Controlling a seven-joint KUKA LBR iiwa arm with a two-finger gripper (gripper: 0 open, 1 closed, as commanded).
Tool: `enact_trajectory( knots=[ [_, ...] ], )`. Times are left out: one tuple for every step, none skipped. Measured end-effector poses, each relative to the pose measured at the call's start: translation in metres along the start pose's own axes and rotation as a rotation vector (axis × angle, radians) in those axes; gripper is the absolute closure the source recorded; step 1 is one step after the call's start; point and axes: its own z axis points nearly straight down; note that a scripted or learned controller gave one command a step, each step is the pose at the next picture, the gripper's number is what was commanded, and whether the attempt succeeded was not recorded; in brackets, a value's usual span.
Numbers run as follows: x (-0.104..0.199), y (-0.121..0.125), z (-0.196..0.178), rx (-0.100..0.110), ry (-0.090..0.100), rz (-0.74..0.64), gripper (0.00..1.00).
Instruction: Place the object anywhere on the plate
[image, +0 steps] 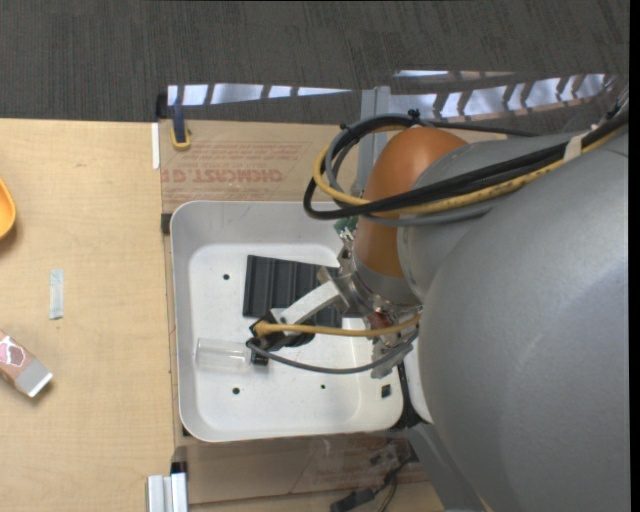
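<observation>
A clear cup (220, 353) is lying in the white bin (190, 300) near its left wall, beside a black ribbed block (278, 283). The claw (380, 345) is hanging over the bin; whether it is apart or together, I cannot tell. Cardboard (250, 165) behind the bin is showing mirrored red "CHEMCAST".

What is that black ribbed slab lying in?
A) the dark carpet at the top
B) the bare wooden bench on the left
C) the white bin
C: the black slab lies flat on the floor of the white bin, well inside its raised rim.
</observation>
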Motion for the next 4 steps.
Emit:
enact_trajectory(
  knots=[
    [0.023,-0.053,0.128,0.0,-0.001,0.212,0.0],
    [0.052,-0.07,0.128,-0.001,0.001,0.212,0.0],
    [0.027,-0.06,-0.033,-0.002,0.002,0.211,0.0],
    [0.027,-0.06,-0.033,-0.002,0.002,0.21,0.0]
  ],
)
